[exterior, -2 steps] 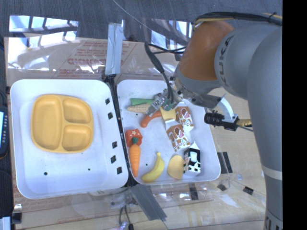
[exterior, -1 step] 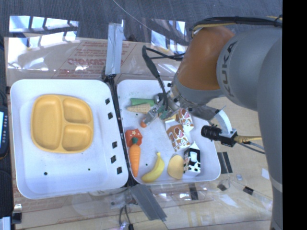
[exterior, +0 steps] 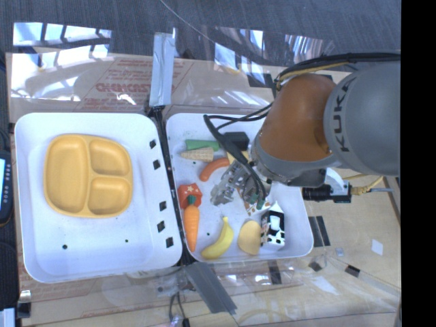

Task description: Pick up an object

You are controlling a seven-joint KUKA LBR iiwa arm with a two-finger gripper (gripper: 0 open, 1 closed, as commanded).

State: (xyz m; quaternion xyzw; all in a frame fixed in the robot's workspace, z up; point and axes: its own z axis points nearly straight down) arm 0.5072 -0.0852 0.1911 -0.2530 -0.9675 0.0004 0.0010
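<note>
The gripper point(exterior: 235, 186) is down in the middle of the right bin point(exterior: 294, 245), and whether its fingers are apart or together, I cannot tell; the metal there is a blur against the white floor. Here's the danger: toys crowd it on all sides, so a closing pinch could catch two at once, or nudge one aside and come up with nothing. Nearest are the orange pepper point(exterior: 214, 167) just above left and the potato point(exterior: 250, 237) just below. Also in this bin: corn cob point(exterior: 196, 154) and a green piece point(exterior: 202, 144) at the top, strawberry point(exterior: 190, 196) and carrot point(exterior: 191, 227) along the left wall, banana point(exterior: 219, 241) at the bottom, cow-print carton point(exterior: 274, 229) lower right. Over in the left bin point(exterior: 41, 257), a yellow divided plate point(exterior: 88, 175) sits alone, well apart from the action.
</note>
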